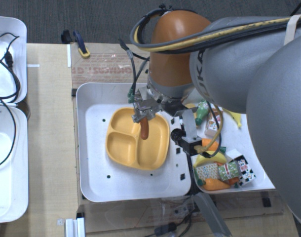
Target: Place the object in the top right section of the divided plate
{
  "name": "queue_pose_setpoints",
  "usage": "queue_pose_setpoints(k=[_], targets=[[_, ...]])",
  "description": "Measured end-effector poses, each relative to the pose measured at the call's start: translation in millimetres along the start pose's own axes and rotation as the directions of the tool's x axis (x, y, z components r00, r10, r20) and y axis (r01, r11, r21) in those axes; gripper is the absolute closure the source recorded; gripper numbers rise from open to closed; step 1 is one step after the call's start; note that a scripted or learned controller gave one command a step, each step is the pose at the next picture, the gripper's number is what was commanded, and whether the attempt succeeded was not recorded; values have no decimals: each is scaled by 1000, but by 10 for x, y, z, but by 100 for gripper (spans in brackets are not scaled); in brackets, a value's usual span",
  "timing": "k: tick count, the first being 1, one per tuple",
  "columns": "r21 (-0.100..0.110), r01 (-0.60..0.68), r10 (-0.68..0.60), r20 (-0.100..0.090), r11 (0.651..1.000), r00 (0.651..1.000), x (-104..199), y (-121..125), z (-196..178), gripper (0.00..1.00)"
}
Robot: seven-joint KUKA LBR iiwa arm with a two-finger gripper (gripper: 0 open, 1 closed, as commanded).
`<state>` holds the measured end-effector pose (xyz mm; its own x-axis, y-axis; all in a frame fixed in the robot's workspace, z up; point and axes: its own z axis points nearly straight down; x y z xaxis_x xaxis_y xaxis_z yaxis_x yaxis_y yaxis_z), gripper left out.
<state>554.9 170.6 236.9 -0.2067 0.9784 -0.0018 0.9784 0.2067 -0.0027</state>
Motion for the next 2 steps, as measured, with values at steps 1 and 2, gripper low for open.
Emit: queue_pose_setpoints(k=[1, 2], targets=[[-1, -456, 456, 0, 890, 890, 202, 644, 1441, 100], [7, -825, 825, -24, 564, 564, -7, 699, 1410, 100]])
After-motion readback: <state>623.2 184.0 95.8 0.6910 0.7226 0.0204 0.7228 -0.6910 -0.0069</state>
